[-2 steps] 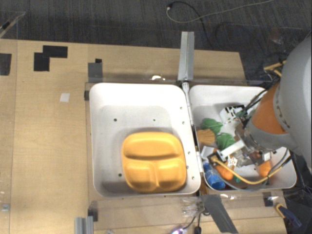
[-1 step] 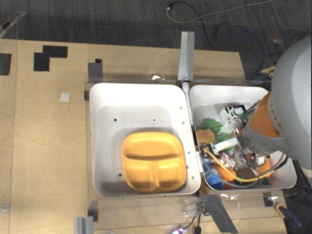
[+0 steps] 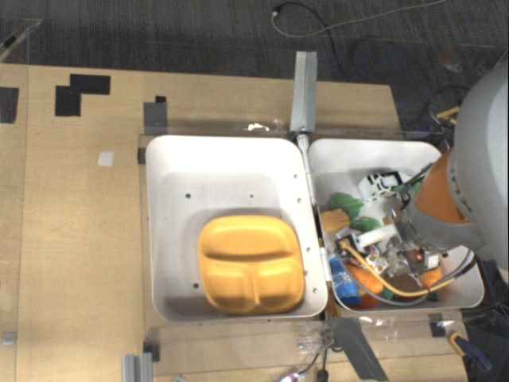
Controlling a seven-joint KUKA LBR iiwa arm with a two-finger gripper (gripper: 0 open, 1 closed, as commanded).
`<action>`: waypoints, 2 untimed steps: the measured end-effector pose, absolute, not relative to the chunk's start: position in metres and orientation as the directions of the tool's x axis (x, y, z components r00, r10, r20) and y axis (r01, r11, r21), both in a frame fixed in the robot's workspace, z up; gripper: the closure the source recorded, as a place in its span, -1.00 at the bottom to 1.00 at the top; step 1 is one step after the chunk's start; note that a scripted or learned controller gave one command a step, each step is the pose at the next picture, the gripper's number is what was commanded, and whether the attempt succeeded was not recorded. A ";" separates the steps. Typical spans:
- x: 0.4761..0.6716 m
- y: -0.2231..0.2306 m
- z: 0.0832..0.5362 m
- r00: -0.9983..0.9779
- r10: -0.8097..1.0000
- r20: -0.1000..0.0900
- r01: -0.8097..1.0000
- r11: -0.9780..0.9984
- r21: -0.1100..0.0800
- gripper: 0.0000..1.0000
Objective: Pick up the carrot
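The carrot (image 3: 367, 279) shows as an orange piece low in the right bin (image 3: 334, 161), partly hidden under the gripper's cables. More orange peeks out at the bin's lower right, and I cannot tell if it belongs to the same piece. My gripper (image 3: 386, 250) is down inside the right bin, just above and slightly right of the carrot, among the clutter. The grey arm with its orange band (image 3: 436, 193) reaches in from the right.
A large yellow bread-shaped toy (image 3: 250, 263) lies in the left bin (image 3: 183, 165). Green pieces (image 3: 347, 205), a white item (image 3: 380, 185), a tan block (image 3: 334, 220) and a blue object (image 3: 343, 283) crowd the right bin. A metal post (image 3: 304, 94) stands behind the divider.
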State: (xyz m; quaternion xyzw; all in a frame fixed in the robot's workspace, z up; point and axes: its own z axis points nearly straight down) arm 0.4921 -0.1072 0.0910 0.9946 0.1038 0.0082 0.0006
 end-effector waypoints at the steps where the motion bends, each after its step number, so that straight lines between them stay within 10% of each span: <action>1: 0.494 -0.106 0.102 0.977 0.215 0.019 0.215 -0.977 0.002 1.00; 2: 0.493 -0.095 0.092 0.979 0.203 0.019 0.202 -0.979 0.012 1.00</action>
